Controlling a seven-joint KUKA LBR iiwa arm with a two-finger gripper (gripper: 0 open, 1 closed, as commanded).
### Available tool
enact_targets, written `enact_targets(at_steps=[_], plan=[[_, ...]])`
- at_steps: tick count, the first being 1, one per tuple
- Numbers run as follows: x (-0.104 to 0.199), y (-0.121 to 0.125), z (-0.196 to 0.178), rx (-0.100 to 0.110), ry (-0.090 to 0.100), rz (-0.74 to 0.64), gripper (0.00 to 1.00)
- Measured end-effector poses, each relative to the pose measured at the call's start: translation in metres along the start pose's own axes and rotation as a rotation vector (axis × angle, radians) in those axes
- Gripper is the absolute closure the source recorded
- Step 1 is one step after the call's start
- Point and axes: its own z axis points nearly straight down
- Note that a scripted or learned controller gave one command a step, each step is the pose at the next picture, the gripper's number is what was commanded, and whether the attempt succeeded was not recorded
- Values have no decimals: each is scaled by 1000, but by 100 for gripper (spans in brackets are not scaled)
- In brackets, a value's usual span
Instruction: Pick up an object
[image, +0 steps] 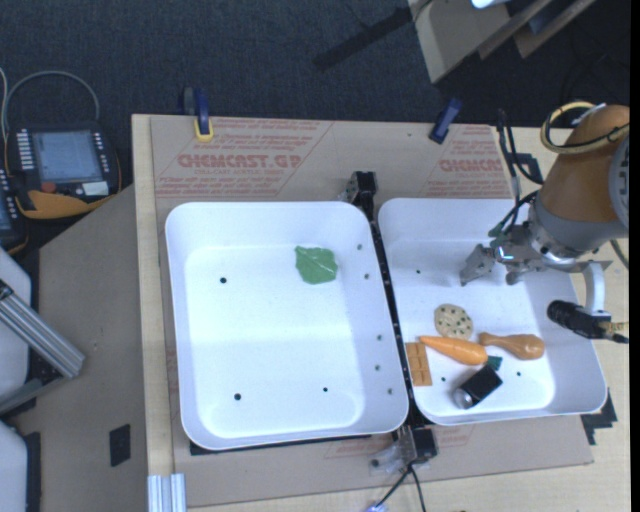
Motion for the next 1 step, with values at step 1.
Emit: enact_targets(at_steps=[1], plan=[[0,1,-11,-4,-1,-1,100]])
